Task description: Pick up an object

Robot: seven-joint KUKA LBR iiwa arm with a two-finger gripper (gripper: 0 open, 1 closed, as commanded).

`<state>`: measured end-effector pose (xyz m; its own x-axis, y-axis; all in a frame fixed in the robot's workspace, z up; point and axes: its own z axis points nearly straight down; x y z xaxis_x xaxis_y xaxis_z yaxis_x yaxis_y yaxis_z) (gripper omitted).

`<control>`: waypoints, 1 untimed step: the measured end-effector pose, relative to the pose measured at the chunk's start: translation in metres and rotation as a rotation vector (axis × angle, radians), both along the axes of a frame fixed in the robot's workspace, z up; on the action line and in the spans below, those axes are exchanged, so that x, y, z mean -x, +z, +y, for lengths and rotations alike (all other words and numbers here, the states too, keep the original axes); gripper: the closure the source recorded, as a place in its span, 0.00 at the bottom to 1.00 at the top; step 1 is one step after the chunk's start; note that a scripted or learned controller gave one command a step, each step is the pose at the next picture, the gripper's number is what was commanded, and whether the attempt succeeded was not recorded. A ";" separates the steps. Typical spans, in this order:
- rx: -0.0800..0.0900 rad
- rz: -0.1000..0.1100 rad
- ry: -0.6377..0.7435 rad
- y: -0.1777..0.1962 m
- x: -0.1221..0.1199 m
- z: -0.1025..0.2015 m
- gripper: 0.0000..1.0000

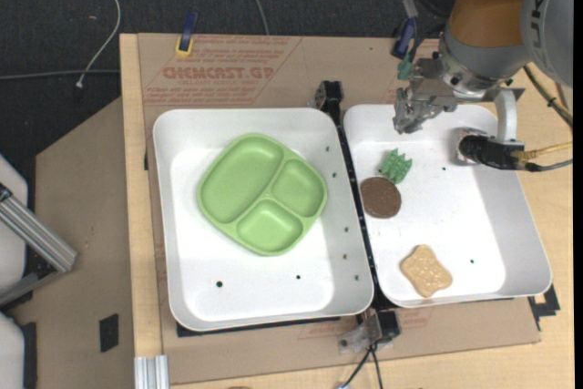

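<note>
My gripper [412, 118] hangs over the back left part of the right bin [492, 223], pointing down. Just below and left of it lies a small green toy [395, 165], a short gap away from the fingertips. A brown round disc [380, 197] rests beside the bin's left wall, touching the green toy's lower edge. A tan cracker-shaped piece [425, 271] lies near the front of the same bin. Nothing shows between the fingers.
The left bin [182, 196] holds a green divided plate [262, 194] at its middle. A black cylindrical part [487, 149] of the arm's fittings hangs over the right bin's back right. Black clamps [329, 96] sit between the bins at the back.
</note>
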<state>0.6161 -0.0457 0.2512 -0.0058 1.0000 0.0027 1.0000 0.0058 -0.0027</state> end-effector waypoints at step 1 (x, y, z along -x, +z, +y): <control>-0.001 0.000 0.001 0.005 0.013 0.053 1.00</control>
